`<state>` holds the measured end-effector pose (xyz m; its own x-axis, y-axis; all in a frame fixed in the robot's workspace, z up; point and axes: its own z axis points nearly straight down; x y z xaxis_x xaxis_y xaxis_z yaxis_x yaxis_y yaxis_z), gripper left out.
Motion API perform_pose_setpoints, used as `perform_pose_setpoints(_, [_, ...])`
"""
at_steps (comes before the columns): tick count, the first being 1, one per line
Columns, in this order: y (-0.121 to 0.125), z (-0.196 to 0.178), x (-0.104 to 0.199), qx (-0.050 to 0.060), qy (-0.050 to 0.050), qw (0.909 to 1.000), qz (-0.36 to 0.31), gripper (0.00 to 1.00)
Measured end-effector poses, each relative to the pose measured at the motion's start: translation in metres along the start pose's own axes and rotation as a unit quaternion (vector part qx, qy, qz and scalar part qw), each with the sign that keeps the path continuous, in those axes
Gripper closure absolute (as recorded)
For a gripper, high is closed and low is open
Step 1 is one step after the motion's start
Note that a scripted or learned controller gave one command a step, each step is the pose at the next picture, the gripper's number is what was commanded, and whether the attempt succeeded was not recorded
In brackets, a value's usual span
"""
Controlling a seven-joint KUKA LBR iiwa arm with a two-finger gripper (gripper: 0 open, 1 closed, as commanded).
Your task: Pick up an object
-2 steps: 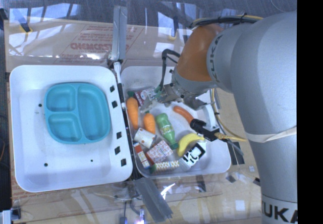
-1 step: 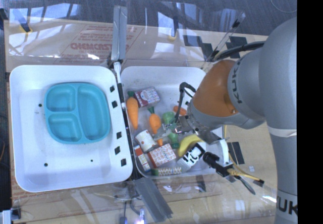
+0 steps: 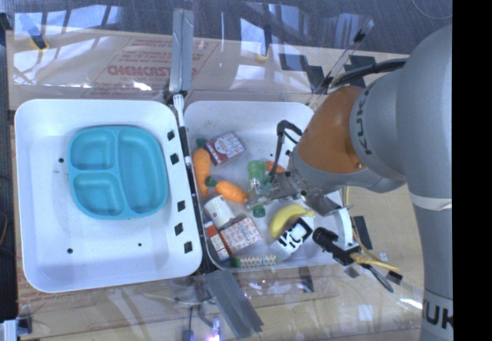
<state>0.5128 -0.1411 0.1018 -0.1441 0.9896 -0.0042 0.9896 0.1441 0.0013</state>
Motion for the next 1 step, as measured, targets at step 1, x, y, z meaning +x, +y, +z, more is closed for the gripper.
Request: perform_pose_setpoints(1, [0.0128, -0.1192, 0.0385, 0.001, 0.002, 0.9992, 0.04, 1.0])
